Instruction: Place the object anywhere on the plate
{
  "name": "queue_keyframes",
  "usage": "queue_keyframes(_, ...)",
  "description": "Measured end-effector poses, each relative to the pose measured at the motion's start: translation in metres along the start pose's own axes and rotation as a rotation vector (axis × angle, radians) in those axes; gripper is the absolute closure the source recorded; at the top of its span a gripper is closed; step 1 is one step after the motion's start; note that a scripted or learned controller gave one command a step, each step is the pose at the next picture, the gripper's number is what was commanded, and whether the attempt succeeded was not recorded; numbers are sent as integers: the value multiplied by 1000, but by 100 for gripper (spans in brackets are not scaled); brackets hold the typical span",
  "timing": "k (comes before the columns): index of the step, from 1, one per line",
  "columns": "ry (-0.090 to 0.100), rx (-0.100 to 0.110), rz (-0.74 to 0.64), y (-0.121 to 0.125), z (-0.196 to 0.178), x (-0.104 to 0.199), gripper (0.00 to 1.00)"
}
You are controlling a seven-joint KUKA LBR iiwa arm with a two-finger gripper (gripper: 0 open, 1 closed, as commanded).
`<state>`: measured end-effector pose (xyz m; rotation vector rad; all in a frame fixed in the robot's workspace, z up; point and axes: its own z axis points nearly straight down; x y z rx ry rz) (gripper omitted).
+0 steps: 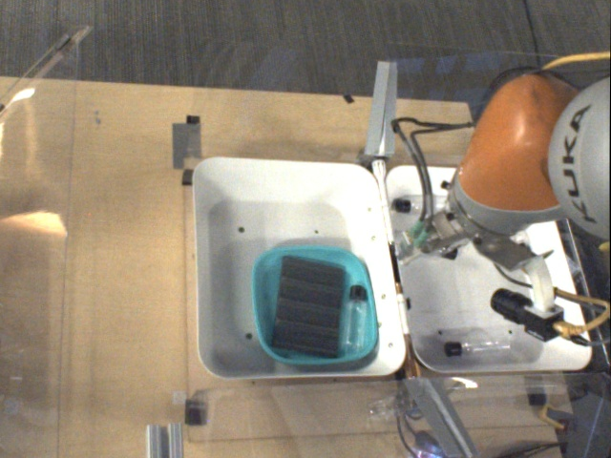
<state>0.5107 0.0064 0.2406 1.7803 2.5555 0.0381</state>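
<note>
The gripper (417, 241), grip state unreadable, hovers at three o'clock of the teal plate (267, 280); placing apparently comes next.

A teal square plate (314, 305) lies flat in the lower middle of the frame, a dark ribbed block (308, 305) on it, a clear tube (357, 315) along its right edge

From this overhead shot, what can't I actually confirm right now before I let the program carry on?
- Gripper: in the camera view the orange-banded wrist covers most of it, so its grasp is unconfirmed.
- Clear object beside the dark ridged block on the teal plate: transparent, identity unclear.
- Small clear item in the right bin: too small to identify.
- Right bin's far side: hidden by the arm.
</note>
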Motion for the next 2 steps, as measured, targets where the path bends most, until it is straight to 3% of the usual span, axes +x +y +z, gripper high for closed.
queue_keyframes(1,0,0,0,0,0,0,0)
queue_keyframes(2,4,24,-120,-34,-129,-44,0)
